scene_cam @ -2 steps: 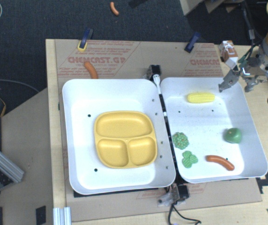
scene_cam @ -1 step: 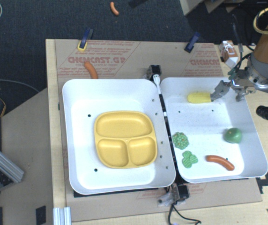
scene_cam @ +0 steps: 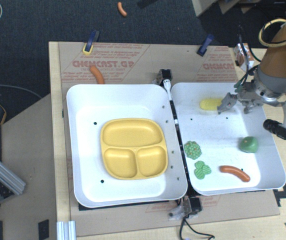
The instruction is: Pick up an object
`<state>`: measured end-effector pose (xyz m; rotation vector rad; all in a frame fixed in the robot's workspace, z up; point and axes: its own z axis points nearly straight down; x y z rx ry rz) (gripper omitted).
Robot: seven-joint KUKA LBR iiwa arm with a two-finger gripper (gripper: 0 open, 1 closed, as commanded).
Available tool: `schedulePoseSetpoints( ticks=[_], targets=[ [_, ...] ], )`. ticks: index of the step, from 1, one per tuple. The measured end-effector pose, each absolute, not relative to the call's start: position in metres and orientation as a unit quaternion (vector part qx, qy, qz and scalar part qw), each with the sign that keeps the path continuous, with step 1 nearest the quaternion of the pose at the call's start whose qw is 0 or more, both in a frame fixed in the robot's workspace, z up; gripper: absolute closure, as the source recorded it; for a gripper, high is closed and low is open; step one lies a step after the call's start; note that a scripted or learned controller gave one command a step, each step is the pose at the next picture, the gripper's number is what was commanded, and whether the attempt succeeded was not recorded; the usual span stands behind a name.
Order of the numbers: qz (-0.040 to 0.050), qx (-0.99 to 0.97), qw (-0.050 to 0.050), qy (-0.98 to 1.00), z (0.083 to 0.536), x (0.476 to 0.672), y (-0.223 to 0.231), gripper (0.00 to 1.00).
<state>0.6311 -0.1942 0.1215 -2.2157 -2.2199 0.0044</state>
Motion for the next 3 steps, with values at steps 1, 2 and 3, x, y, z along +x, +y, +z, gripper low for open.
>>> schedulePoseSetpoints(
  ticks=[1, 2, 3],
  targets=[
    [0.0012, -0.707, 0.002, -0.708, 0.082, 0.631, -0.193, 0.0],
    [-0.0003, -0.706, -0.001, -0.708, 0.096, 0.632, -0.193, 1.0],
    [-0.0019, -0.707, -0.004, -0.707, 0.159, 0.639, -0.197, 1.0]
  ],
)
